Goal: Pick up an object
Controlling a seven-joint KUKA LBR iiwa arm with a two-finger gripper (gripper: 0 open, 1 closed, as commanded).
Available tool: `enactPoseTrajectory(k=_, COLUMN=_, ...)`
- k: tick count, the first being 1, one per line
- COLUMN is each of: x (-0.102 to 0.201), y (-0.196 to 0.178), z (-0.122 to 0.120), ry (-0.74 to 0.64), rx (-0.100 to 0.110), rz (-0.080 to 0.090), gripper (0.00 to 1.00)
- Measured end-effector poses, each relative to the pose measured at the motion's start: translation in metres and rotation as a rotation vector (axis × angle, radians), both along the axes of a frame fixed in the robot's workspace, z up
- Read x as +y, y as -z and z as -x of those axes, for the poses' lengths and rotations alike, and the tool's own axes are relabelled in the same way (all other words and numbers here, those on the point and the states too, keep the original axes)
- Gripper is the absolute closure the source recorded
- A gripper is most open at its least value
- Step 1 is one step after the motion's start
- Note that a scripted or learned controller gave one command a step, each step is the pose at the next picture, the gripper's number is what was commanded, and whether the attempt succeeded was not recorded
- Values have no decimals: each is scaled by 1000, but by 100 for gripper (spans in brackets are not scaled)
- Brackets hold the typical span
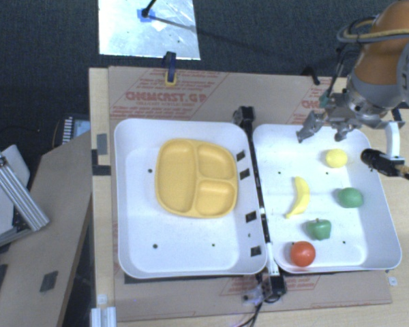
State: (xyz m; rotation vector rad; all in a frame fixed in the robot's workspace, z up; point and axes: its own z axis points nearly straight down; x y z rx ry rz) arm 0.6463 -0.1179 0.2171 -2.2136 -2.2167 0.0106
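The right bin [279, 152] holds a yellow lemon [336, 158], a yellow banana [299, 196], a green round fruit [350, 197], a green pepper [319, 229] and a red tomato [302, 253]. My gripper [324, 131] hangs over the far edge of the right bin, just behind and left of the lemon. Its two fingers are spread apart and open, with nothing between them.
A yellow divided plate [194, 178] lies in the left bin [133, 182]. A black divider [253, 176] runs between the bins. The bins sit on a cardboard sheet [177, 94]. A shiny metal sheet [148, 19] lies behind the bench.
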Motion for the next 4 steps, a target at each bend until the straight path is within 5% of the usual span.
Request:
enactPoseTrajectory(k=1, x=0, y=-8, z=-3, ry=-2, rx=-13, rz=2, gripper=0)
enactPoseTrajectory(k=4, x=-3, y=134, z=-6, ry=-3, rx=-10, rz=2, gripper=0)
